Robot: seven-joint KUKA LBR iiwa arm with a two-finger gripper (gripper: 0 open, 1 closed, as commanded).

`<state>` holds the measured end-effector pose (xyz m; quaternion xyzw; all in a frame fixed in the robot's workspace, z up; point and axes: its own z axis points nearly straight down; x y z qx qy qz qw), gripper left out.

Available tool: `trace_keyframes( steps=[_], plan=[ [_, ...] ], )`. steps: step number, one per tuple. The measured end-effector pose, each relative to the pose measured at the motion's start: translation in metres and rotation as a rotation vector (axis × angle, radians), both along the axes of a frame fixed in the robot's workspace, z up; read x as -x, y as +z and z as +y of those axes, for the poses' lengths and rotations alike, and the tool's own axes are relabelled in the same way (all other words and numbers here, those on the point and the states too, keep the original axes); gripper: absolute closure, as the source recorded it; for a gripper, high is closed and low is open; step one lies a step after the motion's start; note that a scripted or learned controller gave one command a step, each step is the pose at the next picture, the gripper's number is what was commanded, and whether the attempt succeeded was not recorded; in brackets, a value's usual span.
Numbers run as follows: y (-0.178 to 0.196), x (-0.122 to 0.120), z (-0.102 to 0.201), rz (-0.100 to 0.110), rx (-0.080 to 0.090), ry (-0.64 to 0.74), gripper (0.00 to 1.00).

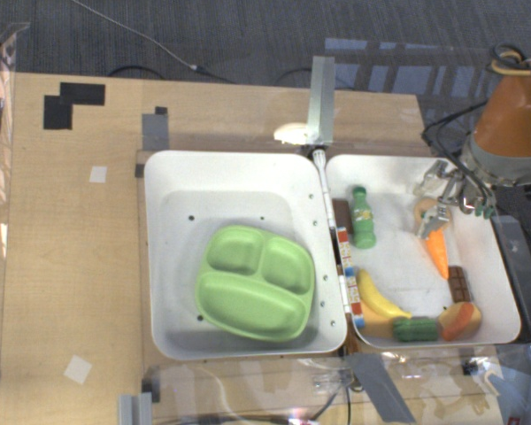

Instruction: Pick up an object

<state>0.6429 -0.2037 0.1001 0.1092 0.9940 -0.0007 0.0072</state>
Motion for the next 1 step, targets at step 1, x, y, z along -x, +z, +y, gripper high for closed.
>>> trace_keyframes(
  steps=[1],
  plan=[
    [-0.0119, 0.0356, -0.0015, 0.004, -0.001, -0.011, 0.0]
  ],
)
